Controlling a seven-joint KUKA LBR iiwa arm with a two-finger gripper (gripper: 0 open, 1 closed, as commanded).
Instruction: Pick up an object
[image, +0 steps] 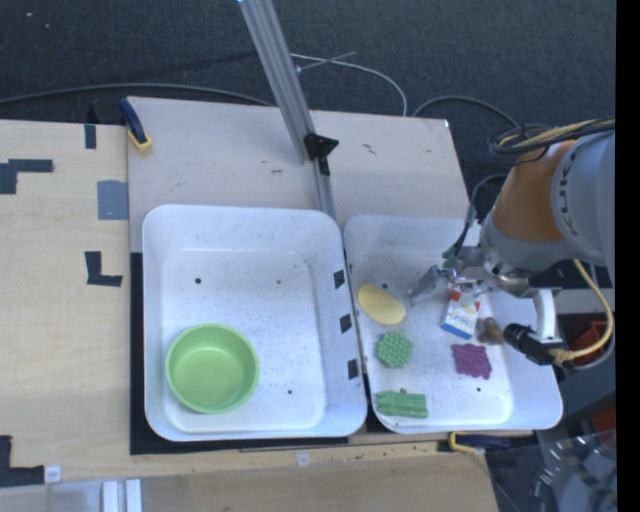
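Observation:
My gripper (443, 288) hangs low over the right bin (425, 238), open, its fingers spread and nothing between them. One finger (418, 290) points left toward a yellow oval piece (382, 304). Just below the gripper lies a small white, blue and red packet (460, 317), close to the other finger. A small brown item (490, 330) and a purple piece (471, 360) lie to the packet's right and front. A round bumpy green piece (394, 349) and a long green piece (401, 404) lie toward the bin's front.
The left bin (240, 245) holds a green bowl (212, 368) at its front left. A grey metal post (285, 75) stands behind the bins where they meet. Cables trail at the right beside the arm (545, 205).

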